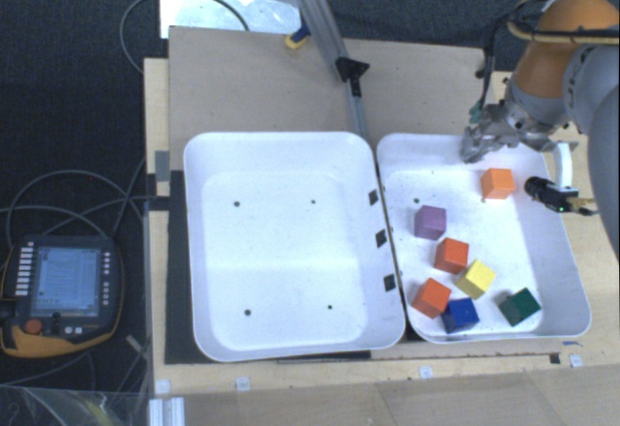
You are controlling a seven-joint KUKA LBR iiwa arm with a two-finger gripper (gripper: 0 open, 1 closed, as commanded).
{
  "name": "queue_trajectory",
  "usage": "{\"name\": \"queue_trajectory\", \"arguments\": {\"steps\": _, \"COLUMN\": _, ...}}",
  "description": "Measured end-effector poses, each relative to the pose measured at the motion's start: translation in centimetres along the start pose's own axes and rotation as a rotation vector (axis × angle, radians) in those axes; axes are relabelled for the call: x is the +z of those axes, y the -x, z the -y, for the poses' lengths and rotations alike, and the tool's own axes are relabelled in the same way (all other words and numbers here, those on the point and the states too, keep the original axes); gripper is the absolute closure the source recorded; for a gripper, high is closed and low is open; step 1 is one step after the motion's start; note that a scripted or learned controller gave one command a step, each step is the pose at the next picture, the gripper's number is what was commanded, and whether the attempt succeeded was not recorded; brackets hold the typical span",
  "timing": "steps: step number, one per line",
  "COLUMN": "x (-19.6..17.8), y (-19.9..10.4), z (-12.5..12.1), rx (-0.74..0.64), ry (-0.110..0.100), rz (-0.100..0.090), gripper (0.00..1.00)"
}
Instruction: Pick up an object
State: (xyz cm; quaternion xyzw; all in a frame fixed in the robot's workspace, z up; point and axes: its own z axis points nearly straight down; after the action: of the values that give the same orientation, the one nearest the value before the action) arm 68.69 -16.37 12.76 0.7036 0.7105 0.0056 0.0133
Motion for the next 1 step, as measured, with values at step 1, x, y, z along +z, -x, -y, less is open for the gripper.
{"name": "queue_trajectory", "arguments": {"steps": 1, "x": -6.65, "y": 0.08, "z": -0.32, "rx": 0.005, "ry": -0.017, "rz": -0.008, "gripper": 1.0}}
